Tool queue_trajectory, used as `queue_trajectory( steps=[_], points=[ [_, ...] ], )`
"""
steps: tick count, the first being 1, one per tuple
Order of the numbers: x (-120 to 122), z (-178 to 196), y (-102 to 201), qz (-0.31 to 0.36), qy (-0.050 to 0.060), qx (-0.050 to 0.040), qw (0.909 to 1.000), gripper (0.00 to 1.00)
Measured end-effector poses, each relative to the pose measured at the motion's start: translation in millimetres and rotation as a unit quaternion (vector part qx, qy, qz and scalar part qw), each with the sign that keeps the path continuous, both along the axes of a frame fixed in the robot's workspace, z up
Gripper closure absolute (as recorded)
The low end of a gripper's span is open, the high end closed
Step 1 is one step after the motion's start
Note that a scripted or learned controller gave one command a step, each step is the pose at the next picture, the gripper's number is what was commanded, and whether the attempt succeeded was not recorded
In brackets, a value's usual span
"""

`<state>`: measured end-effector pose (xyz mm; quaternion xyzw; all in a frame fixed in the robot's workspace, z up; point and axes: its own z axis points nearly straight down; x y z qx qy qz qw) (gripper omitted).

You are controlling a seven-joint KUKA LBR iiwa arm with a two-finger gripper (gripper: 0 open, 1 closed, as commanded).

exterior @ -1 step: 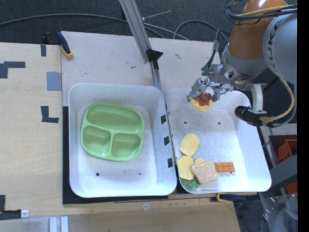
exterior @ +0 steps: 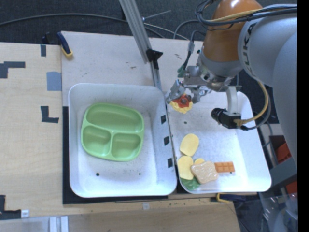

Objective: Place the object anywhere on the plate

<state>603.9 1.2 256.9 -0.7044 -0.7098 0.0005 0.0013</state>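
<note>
The tool (exterior: 185, 94) hangs over the far left corner of the right bin (exterior: 251, 178), its fingers clamped on a red and yellow toy food (exterior: 183, 103). The green plate (exterior: 113, 131) with three sections sits in the left bin (exterior: 77, 178). More toy foods (exterior: 198, 164) lie near the right bin's near edge.

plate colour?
Light green plate, three compartments, in the left bin; camera view.

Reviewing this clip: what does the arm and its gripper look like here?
The arm is bulky and light grey, with a glossy orange band above the wrist. Black cables loop over the orange section. The gripper is a small metallic grey assembly below a grey wrist collar.
</note>
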Motion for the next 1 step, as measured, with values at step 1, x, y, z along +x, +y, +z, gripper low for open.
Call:
queue_trajectory(
  steps=[1],
  points=[
    [10.1, -7.4, 63.3, 0.0, 0.0, 0.0001, 1.0, 1.0]
  ],
)
